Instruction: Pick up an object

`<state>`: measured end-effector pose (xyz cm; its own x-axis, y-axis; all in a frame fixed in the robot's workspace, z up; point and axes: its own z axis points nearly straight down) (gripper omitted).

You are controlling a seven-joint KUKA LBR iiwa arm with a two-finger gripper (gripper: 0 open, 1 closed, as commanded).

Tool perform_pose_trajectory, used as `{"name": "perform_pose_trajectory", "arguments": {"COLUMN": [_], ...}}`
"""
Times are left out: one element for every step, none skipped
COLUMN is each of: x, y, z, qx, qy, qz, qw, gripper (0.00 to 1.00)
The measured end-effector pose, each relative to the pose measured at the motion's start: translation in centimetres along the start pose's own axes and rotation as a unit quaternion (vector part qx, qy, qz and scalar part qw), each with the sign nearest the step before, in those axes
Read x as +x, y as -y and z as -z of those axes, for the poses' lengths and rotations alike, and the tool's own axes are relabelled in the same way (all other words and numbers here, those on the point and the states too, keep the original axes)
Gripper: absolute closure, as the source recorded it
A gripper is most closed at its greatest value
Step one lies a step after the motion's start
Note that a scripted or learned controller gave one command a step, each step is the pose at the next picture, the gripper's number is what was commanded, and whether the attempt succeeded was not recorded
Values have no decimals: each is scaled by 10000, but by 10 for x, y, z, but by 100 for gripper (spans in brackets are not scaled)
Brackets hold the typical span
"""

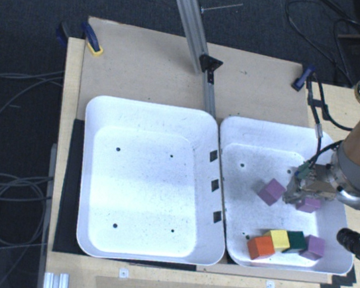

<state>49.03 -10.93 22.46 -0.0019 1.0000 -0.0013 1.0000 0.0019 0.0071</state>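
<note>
Two purple blocks sit mid-way in the right bin (252,134): one purple cube (271,191) lies just left of the gripper (302,189), tilted, and a second purple block (308,205) peeks out right beneath the gripper's tip. Whether the tool is clamped on anything, I cannot tell; its tip is a blur of metal. Along the near wall, an orange block (260,247), yellow block (279,239), green block (297,241) and another purple one (315,247) line up touching. The left bin (94,114) sits alongside.
</note>
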Motion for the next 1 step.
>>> {"name": "perform_pose_trajectory", "arguments": {"x": [54], "y": [-13], "z": [-7], "qx": [30], "qy": [-17], "qz": [25], "qw": [10000], "gripper": [100]}}
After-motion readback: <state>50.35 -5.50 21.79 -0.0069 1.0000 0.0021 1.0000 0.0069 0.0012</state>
